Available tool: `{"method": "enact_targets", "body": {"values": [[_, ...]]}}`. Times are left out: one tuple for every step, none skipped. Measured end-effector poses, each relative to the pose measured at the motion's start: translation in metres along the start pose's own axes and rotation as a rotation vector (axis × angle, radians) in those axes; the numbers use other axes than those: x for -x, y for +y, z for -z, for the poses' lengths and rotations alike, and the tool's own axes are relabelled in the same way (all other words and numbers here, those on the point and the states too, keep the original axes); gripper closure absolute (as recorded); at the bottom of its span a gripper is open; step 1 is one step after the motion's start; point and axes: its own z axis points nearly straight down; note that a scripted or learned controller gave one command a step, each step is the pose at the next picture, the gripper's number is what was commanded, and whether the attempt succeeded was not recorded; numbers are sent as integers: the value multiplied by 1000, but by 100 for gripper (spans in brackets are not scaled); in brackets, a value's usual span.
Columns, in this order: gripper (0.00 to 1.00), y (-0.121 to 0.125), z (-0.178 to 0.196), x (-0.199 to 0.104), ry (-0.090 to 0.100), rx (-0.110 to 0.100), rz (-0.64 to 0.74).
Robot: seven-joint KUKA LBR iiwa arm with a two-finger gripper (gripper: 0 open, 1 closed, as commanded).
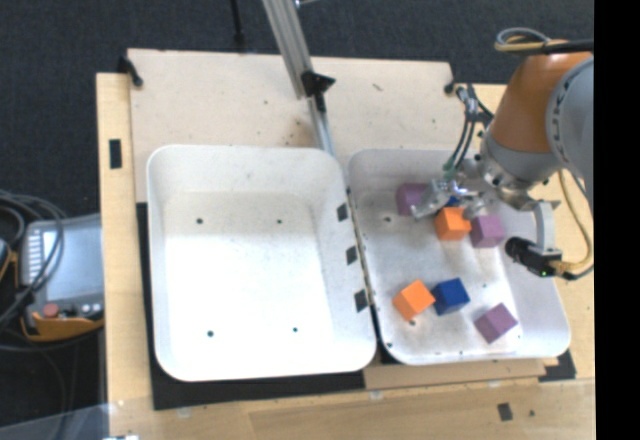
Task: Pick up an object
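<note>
Jaws cannot be read from this height; whether they stand spread or pressed together I cannot tell, since the gripper [455, 200] is a small dark cluster low over the right bin [520, 343]; just beneath and touching it in the view lies an orange block [453, 223], which looks the likeliest target; whether it is actually pinched cannot be told. Beside the jaws toward the bench's right edge sits a purple block [488, 230], touching or nearly touching the orange one; on the opposite side, toward the left bin [250, 163], rests another purple block [411, 197]; farther off toward the bench's front edge lie a second orange block [413, 299], a blue block [451, 295] against it, and a third purple block [496, 322].

To do this step well, I judge the arm should centre squarely over the orange block, closing across its free faces, not the face crowded by the purple neighbour, then lift straight up.

That block is close to a cube, so it has no real long axis; its edges sit slightly turned against the bin's walls.
</note>
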Motion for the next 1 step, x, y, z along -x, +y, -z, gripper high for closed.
{"method": "enact_targets", "body": {"values": [[0,7,-9,3,-7,26,-2]]}}
